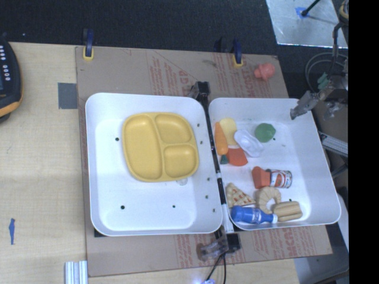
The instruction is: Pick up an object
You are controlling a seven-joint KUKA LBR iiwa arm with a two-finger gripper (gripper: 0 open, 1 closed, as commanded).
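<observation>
The right bin (314,158) holds several toy foods. Among them are an orange carrot (220,138), a yellow piece (227,125), a green ball (265,131), a clear wrapper (247,142), a red-orange block (237,157) and a red can (272,178). Near its front lie a waffle slice (237,194), a tan ring (269,197), a blue bottle (251,216) and a bread roll (288,210). My gripper (299,108) hangs over the bin's far right corner, apart from every item and right of the green ball. Nothing is in its grasp.
The left bin (106,176) carries a yellow divided plate (160,145). A pink object (265,71) lies on the cardboard behind the right bin. Blue and yellow clamps (88,45) pin the cardboard's far edge. A dark handset (8,76) sits at the far left.
</observation>
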